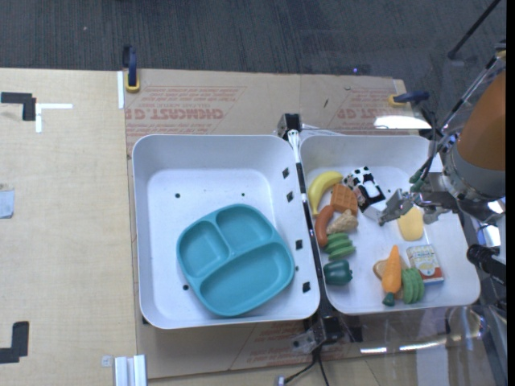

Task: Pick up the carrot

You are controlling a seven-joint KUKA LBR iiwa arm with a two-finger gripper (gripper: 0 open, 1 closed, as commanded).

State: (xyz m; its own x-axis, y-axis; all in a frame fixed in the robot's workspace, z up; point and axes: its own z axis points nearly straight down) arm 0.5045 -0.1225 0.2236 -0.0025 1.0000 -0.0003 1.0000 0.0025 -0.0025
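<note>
The worktop [64, 240] was pale wood-look board, with a flat sheet of brown cardboard [209, 107] printed in red letters lying under the bins, and dark grey carpet-like floor [257, 14] ran behind it. A yellow-and-blue clamp [130, 71] pinned the cardboard's far left corner.

The left bin [153, 215] was a shallow, smooth white plastic tub with rounded corners. A teal divided plate [235, 257] with three compartments sat in it, turned at an angle.

The right bin [354, 300] touched it along the middle edge and held a jumble of toy food. A curved yellow banana [323, 187] lay near the far left side, a red-orange sausage-like piece [322, 225] ran below it, and a dark green pepper [337, 273] sat near the front left. A black-and-white patterned toy [366, 187] was further back.

The carrot [392, 270] was orange with a green tip, lying lengthwise toward the front of the right bin, just beside a green ridged vegetable [413, 285] and near a small printed carton [425, 262].

The gripper [397, 208] hung over the middle of the right bin next to a pale yellow rounded piece [411, 225], apart from the carrot. Couldn't tell whether it was released or clenched. The orange band [489, 127] sat at the right edge.
</note>
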